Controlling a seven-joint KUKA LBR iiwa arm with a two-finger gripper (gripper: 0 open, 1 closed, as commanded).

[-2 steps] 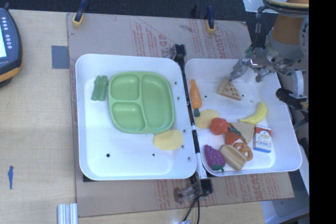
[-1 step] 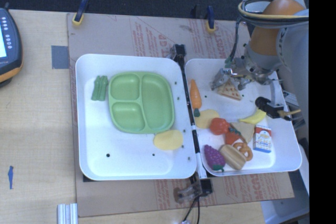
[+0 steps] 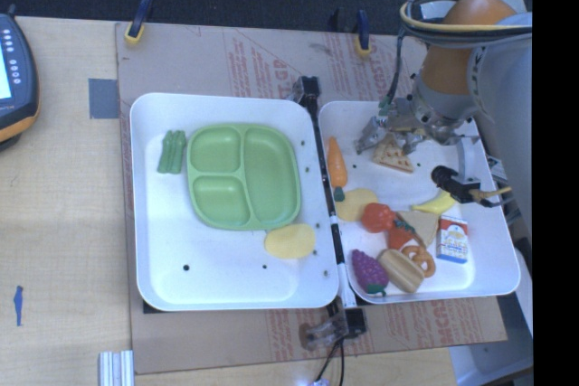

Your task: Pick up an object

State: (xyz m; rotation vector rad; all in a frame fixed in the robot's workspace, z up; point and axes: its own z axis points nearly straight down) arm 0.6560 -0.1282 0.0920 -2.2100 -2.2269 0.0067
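The left bin holds a green divided plate, a yellow chip-like piece by the plate's lower right corner and green beans at its left. In the right bin, the gripper sits low at the upper end, right over a cracker-coloured wedge; how wide it stands cannot be told. Nearby lie a carrot, banana, tomato, hot dog, grapes and small carton.

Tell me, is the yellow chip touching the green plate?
Touching: the camera view shows the yellow chip meeting the lower right rim of the green plate, with no white gap between.
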